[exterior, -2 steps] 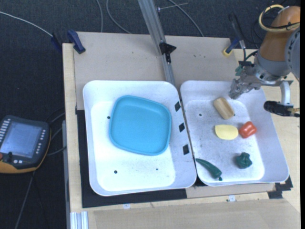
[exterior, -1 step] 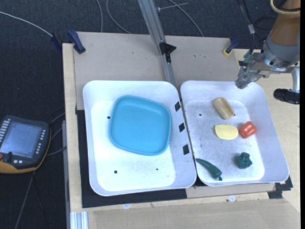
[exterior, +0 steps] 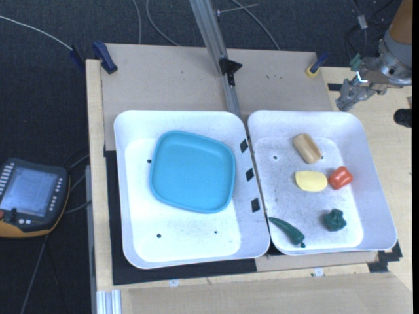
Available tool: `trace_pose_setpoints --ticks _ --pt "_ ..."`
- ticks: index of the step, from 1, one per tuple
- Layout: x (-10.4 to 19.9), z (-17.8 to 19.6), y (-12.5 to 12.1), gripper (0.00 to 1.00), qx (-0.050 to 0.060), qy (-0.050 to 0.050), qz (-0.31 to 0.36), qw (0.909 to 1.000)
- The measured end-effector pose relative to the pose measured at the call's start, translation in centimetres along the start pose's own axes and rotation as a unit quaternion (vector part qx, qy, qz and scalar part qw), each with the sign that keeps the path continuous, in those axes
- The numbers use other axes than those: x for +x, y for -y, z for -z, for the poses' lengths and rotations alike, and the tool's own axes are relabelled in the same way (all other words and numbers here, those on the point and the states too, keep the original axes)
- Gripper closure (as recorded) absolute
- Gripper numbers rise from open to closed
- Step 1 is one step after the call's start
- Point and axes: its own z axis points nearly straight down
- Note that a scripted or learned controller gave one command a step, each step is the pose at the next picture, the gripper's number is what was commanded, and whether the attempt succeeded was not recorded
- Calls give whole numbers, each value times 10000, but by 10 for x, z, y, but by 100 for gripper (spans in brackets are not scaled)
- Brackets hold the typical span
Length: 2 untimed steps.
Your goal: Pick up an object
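The right bin (exterior: 373,175) holds several small objects: a tan bread-like piece (exterior: 306,148), a yellow lump (exterior: 311,180), a red piece (exterior: 340,177) touching it on the right, a dark green lump (exterior: 334,220) and a long green pepper (exterior: 288,230) at the front left corner. My gripper (exterior: 351,98) hangs above the bench just beyond the right bin's far right corner, apart from all the objects. It is open, with nothing between its fingers.
The left bin (exterior: 131,195) holds a square blue plate (exterior: 193,171). A slanted metal post (exterior: 211,31) rises behind the gap between the bins. Clamps (exterior: 105,56) sit at the bench's far corners. A teach pendant (exterior: 29,198) lies on the floor at left.
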Motion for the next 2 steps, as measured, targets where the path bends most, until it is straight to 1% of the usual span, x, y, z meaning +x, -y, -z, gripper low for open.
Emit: trace_pose_setpoints --ticks 1,2 --pt "0 22 -1 100 15 -4 0 10000" --pt "54 7 6 100 32 -13 20 10000"
